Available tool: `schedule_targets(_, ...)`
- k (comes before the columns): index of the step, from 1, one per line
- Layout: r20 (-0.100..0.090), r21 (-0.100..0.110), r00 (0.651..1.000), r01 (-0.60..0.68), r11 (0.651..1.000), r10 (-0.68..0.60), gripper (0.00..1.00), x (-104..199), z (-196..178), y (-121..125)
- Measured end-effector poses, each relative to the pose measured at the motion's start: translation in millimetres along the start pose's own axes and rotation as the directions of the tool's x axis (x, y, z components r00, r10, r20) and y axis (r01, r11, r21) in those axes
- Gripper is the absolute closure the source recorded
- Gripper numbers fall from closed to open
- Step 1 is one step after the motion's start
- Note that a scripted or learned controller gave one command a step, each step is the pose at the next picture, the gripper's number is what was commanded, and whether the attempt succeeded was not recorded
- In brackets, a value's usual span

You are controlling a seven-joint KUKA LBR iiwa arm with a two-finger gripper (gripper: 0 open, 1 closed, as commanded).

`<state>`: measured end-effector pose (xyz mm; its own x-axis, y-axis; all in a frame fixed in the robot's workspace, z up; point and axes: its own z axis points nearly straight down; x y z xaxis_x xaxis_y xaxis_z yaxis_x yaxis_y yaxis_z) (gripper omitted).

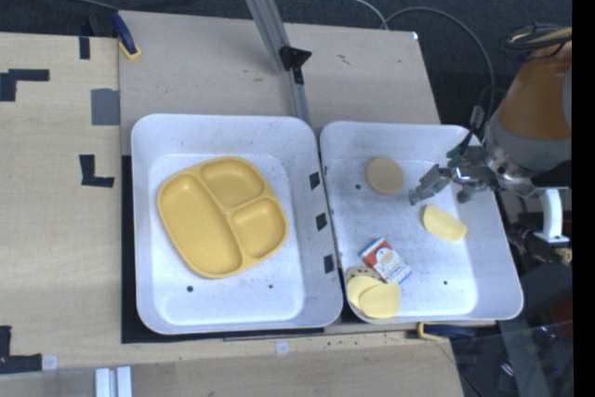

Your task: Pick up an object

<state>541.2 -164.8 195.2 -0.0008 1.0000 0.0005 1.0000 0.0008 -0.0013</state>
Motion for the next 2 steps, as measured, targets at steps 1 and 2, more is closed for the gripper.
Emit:
schedule_targets(1, -0.003, 0.002, 1.0, 0.008, 1.0, -0.008, 0.0, 88.3, -5.1, -6.8)
schedule_targets(2, -0.001, -0.002, 1.0, 0.009, 1.0, -0.009, 0.0, 150.3, 7.8, 50.7)
